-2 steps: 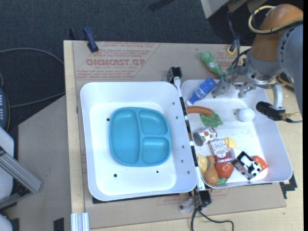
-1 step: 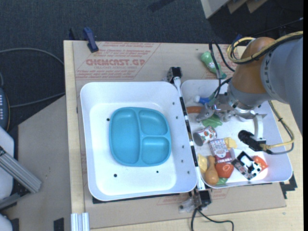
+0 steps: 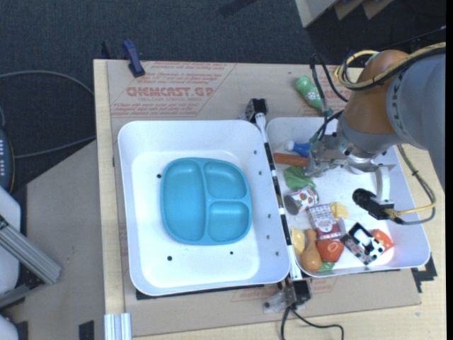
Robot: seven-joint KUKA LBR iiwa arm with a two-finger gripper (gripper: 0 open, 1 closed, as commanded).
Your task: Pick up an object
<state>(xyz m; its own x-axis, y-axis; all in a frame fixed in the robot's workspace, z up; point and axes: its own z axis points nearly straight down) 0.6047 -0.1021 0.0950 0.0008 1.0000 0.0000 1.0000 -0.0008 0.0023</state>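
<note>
Right of frame, you see arm low over right bin (image 3: pixel 414 211), jaws (image 3: pixel 320 160) near orange stick (image 3: pixel 290 159); open or clenched, cannot tell. Objects crowd bin's lower part. Nothing visibly lifted: pick not yet done, grasp and lift remain.

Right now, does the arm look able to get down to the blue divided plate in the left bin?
Probably yes. The blue plate lies alone in the left bin with nothing on top, while the arm hangs over the right bin.

Bright, even overhead light; soft shadows, slight blur, white bins (image 3: pixel 141 211) nearly overexposed.
</note>
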